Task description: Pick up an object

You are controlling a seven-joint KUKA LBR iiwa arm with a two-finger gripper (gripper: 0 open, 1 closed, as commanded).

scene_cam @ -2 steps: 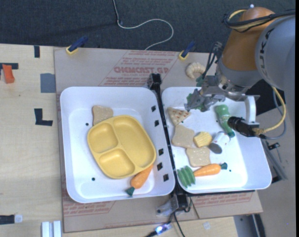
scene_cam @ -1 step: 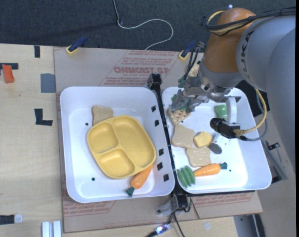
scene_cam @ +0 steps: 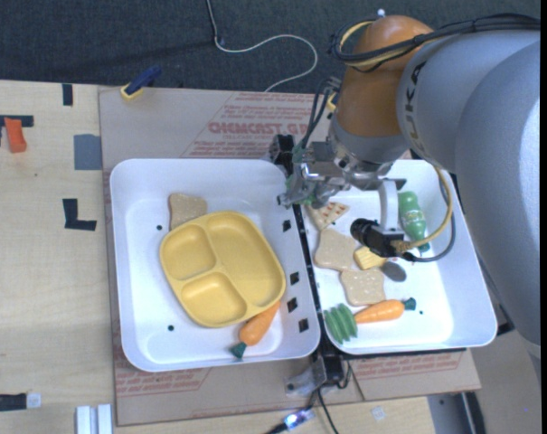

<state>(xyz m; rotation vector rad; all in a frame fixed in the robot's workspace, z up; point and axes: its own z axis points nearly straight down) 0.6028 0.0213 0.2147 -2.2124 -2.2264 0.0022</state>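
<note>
My gripper [scene_cam: 320, 197] hangs over the far left corner of the right bin [scene_cam: 467, 324], just above a cracker [scene_cam: 330, 212]. The wrist hides the space between its fingers. In that bin lie a toast slice [scene_cam: 334, 252], another bread slice [scene_cam: 363, 286], a yellow cheese wedge [scene_cam: 367, 259], a carrot [scene_cam: 378, 312], a green leafy vegetable [scene_cam: 341, 322], a green bottle [scene_cam: 410, 216] and a spoon [scene_cam: 392, 269]. The left bin [scene_cam: 128, 242] holds a yellow divided plate [scene_cam: 221, 267], a toast slice [scene_cam: 186, 209] and a carrot [scene_cam: 258, 326].
The arm's grey body [scene_cam: 490, 152] covers the right bin's far right side. A white cable [scene_cam: 255, 43] runs across the dark floor behind the bench. Black clips [scene_cam: 296, 287] sit along the wall between the bins.
</note>
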